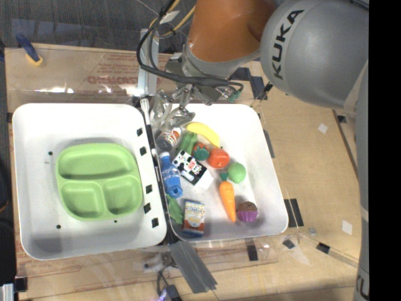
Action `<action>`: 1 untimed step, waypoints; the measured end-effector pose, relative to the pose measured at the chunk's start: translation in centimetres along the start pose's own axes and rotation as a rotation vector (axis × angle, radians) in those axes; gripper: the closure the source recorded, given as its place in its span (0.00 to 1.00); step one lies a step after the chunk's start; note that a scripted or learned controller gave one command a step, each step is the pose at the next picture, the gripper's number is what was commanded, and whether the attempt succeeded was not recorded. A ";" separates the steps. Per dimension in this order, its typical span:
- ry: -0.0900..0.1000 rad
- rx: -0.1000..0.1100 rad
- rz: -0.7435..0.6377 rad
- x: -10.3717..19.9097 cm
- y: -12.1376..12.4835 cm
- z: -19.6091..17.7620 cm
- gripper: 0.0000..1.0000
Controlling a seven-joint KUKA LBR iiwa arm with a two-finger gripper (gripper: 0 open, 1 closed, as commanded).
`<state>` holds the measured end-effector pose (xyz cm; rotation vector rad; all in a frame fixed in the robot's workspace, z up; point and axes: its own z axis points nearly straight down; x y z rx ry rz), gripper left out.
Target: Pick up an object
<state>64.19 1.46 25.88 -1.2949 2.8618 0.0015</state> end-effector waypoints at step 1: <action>-0.003 0.003 -0.107 -2.7 2.1 -1.0 1.00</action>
